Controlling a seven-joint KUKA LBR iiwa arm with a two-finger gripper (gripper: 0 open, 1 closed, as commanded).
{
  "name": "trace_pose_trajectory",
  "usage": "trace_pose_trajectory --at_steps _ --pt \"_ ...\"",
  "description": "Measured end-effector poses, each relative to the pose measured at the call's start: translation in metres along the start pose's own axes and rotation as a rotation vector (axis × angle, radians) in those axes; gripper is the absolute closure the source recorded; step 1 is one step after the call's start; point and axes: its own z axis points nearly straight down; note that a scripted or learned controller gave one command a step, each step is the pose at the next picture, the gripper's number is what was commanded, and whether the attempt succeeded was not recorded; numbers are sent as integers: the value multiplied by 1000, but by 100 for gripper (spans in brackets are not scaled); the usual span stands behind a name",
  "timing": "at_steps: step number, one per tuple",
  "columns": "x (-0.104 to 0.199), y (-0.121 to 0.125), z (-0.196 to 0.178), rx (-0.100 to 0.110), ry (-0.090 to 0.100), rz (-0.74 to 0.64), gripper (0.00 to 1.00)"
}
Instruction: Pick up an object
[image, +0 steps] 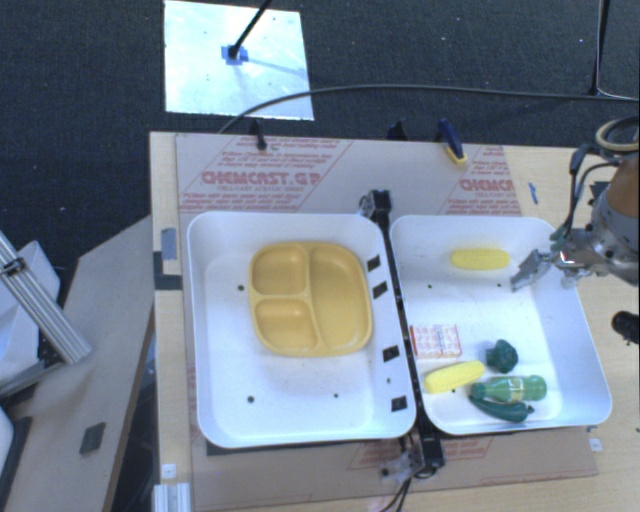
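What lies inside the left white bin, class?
The left white bin holds one yellow divided plate, three compartments, nothing on it. Small dark dots mark the bin floor. Whatever lies under the plate is covered.

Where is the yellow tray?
The tray lies in the left bin, about in its middle, across the divider from the right bin with the toy food.

Two white bins (215, 300), one yellow tray (310, 298), six small objects (480, 260).
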Motion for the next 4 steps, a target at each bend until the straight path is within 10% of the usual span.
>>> trace_pose_trajectory --at_steps 2,3,4 --pt "9 -13 109 2 1 1 0" --pt "8 -11 94 -6 -2 0 100" --pt "15 -5 34 -9 -2 -3 100"
